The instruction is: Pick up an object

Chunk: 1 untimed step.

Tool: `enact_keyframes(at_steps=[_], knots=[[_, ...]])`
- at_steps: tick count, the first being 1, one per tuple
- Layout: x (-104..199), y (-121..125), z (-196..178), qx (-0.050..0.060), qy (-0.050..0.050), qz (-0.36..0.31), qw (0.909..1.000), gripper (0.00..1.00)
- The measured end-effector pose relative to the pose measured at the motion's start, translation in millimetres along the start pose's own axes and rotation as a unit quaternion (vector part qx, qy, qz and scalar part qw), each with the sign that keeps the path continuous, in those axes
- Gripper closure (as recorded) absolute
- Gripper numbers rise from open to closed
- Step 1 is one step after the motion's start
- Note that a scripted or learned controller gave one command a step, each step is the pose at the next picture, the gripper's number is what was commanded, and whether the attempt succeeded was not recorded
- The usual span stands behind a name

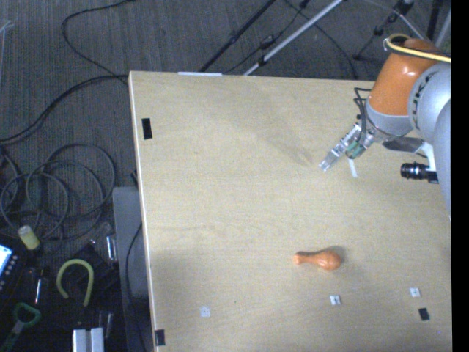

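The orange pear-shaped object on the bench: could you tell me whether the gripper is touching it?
Apart. In the camera view the gripper sits well above the orange pear-shaped object, with a wide stretch of bare bench between them.

Orange pear-shaped object (319,259); pale tan bench (220,196) with small black marks; grey arm (432,108), orange band.

Matt pale wood bench (234,196); smooth, perhaps rubbery orange object (319,259).

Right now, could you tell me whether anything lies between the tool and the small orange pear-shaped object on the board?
Nothing visible does: bare tan board lies between the tool and the small orange pear-shaped object.
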<state>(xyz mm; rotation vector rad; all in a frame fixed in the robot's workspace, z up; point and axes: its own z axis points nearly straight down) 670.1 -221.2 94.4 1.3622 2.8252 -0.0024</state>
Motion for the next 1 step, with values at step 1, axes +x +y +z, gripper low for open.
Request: enact_keyframes(at_steps=[1], knots=[[33.6, 3.5, -69.2, 0.000, 0.002, 0.062, 0.9981, 1.00]])
